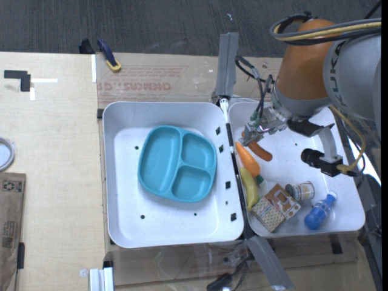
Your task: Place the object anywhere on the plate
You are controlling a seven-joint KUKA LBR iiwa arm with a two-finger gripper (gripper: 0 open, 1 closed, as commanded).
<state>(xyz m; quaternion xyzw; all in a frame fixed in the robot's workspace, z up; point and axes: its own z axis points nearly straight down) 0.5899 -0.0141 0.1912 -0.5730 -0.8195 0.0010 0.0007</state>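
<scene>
Teal plate (pixel 177 162): state its position. (Operator)

It lies flat in the left bin (pixel 121 223), about centred. It has three compartments. (Technician)

State the gripper (pixel 259 131) position. (Operator)

It is over the right bin (pixel 348 220), near that bin's upper left corner and close to the wall between the two bins. The arm (pixel 303 65) comes in from the right, with its orange band above the wrist. (Technician)

State the grip. (Operator)

I cannot tell. The view does not show whether the gripper is spread or closed, or whether anything sits in it. (Technician)

Locate the object. (Operator)

A red piece (pixel 262 152) lies just below the gripper tip, in the right bin. Contact between the two cannot be confirmed. It is well apart from the plate, with the bin walls between them. (Technician)

List the other contents of the right bin. (Operator)

A carrot (pixel 247 159) lies beside the red piece, along the left wall. A banana (pixel 249 190) lies below the carrot, along the same wall. A box (pixel 274 207) sits near the front edge. A can (pixel 301 191) lies on its side just right of the box. A blue bottle (pixel 318 211) lies further right, near the front. (Technician)
</scene>
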